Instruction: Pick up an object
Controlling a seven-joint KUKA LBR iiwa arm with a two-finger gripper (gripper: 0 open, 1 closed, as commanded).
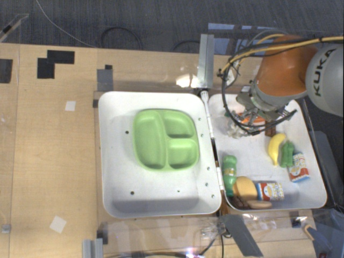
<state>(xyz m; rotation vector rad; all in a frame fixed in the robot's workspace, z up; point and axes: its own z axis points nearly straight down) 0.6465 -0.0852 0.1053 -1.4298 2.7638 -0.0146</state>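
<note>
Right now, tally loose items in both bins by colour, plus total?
Green: 3 - green divided plastic tray in the left bin, green bottle and small green item in the right bin
Yellow: 2 - yellow banana, yellow rounded piece
Red and white: 2 - can, carton
Total: 7

A robotics lab: a wooden worktop (pixel 48 165) with black marker squares (pixel 54 62) at ten o'clock, two white bins (pixel 115 198) clamped in metal brackets (pixel 206 58), cabled KUKA arm (pixel 301 71) at two o'clock, grey carpet (pixel 134 9) beyond.
</note>
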